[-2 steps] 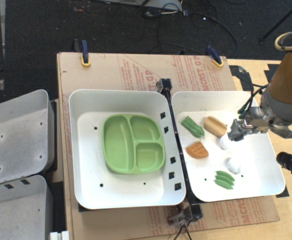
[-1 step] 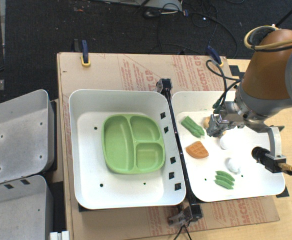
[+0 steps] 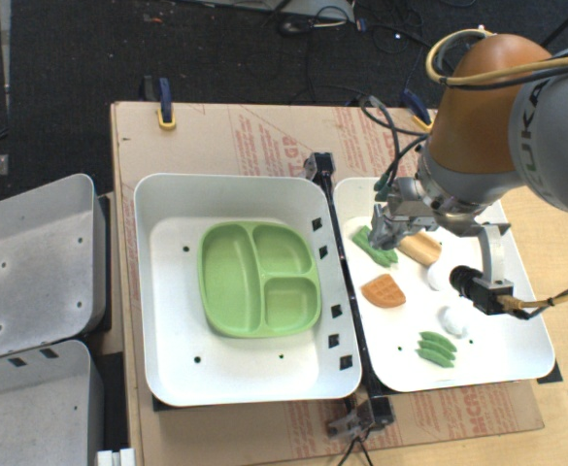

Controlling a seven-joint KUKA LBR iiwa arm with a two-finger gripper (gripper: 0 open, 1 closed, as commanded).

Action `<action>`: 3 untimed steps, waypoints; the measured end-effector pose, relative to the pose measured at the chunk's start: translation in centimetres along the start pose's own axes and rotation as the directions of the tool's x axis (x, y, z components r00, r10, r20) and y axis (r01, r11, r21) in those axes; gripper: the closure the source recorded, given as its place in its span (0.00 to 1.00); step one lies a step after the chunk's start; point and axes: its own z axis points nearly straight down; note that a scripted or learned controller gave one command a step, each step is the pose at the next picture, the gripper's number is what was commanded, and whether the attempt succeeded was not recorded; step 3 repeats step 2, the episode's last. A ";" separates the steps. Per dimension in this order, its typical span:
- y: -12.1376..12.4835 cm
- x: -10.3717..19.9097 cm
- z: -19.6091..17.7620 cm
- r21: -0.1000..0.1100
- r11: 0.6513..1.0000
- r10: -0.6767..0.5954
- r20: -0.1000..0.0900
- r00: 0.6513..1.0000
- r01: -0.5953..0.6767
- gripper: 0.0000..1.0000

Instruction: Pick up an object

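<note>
- The gripper (image 3: 388, 229) hangs low over the right bin (image 3: 517, 362), at that bin's upper left corner, directly above a green pea pod (image 3: 373, 249).
- Whether its fingers are spread or pressed together I cannot tell; the metal wrist block hides them, and nothing can be seen pinched between them.
- The green pea pod lies partly under the gripper, close to the right bin's left wall, long and flat with a bumpy outline.
- Just right of that pod, a tan bread roll (image 3: 420, 250) lies rounded and smooth, partly beneath the arm's wrist.
- Below the roll, toward the right bin's centre, sits an orange wedge (image 3: 384, 291) with fine ridges, like a slice of something.
- Nearer the right bin's lower edge lies a second green pod (image 3: 436, 349), ribbed and plump.
- Two small white pieces (image 3: 452, 320) rest on the right bin's floor beside a black fitting on the arm; they are hard to make out against the white.
- The bulky grey and orange arm (image 3: 487, 105) covers the right bin's upper right part.
- The left bin (image 3: 167, 212), touching the right bin's left wall, holds a light green divided plate (image 3: 260, 278), glossy plastic with three compartments.
- Both bins stand on a table (image 3: 235, 134) topped with brown cardboard, with a blue and yellow clamp (image 3: 166, 103) at its far edge.
</note>
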 end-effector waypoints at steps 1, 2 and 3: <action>1.2 5.0 -0.1 0.001 1.000 0.000 0.000 1.000 0.000 1.00; 3.0 9.9 2.0 0.002 1.000 0.000 0.001 1.000 0.000 1.00; 3.0 9.9 2.0 0.002 1.000 0.000 0.001 1.000 0.000 1.00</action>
